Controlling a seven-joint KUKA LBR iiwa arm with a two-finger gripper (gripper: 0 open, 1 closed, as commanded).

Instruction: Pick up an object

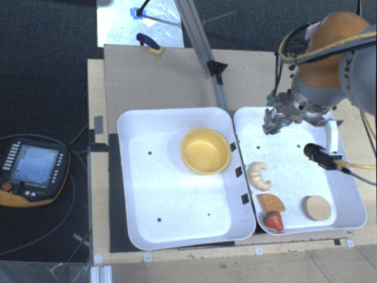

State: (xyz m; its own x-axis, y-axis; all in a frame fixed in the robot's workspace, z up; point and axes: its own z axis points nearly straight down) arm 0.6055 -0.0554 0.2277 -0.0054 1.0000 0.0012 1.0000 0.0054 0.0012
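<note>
White right bin (pixel 347 187) holds a pale curled croissant (pixel 260 176).

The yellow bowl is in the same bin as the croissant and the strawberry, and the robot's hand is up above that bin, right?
Not quite. The camera view shows the yellow bowl in the left bin, by itself. The croissant and the strawberry lie in the right bin, and the hand is up over the far end of that right bin.

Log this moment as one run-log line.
gripper: above right bin, far end | holding: nothing seen | right bin: croissant, strawberry, cracker, round biscuit | left bin: yellow bowl
</note>
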